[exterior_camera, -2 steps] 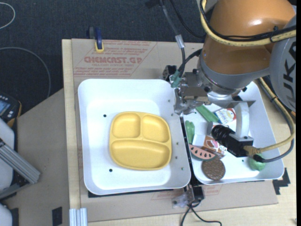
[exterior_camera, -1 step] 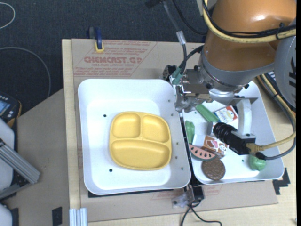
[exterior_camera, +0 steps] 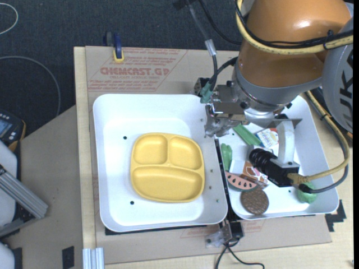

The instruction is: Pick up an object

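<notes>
My gripper [exterior_camera: 220,125] hangs low over the near-left corner of the right bin [exterior_camera: 325,167], close to the wall between the two bins, largely hidden under the big orange-banded wrist. In that bin lie a small green piece [exterior_camera: 226,156], a longer green piece [exterior_camera: 244,134], a slice with a red and brown face [exterior_camera: 240,180], a brown round disc [exterior_camera: 255,202], a red-and-white packet [exterior_camera: 268,138], a white curved thing [exterior_camera: 288,142] and another green bit [exterior_camera: 306,194]. Nothing shows held by the gripper.
The left bin [exterior_camera: 106,150] holds a yellow divided plate [exterior_camera: 167,167] in its middle. A cardboard sheet [exterior_camera: 134,66] lies under both bins. The arm's body covers the far part of the right bin.
</notes>
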Robot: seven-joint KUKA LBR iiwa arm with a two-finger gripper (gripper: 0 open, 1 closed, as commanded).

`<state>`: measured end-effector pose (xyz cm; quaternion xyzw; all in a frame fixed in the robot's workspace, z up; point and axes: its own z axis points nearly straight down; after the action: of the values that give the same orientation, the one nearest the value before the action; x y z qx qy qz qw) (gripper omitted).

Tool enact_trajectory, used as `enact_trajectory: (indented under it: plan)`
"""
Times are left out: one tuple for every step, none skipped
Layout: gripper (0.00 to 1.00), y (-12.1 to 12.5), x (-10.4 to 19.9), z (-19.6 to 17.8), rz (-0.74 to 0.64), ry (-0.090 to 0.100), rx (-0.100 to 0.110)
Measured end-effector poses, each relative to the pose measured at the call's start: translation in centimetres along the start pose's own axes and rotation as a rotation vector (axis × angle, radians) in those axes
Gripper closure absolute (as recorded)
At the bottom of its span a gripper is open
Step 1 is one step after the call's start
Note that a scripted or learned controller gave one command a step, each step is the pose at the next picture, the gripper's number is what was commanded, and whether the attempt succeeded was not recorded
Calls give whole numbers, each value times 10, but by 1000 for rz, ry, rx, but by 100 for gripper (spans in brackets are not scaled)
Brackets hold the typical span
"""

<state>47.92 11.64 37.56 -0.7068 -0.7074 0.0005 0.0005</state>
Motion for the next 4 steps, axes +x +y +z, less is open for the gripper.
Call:
enact_trajectory:
  plan:
    - [100, 1, 0, -11, -1, 0, -3]
    - [100, -1, 39, 67, -3, -2, 9]
    - [100, 13, 40, 116, 2, -2, 6]
    - [100, 103, -4, 206, 7, -4, 1]
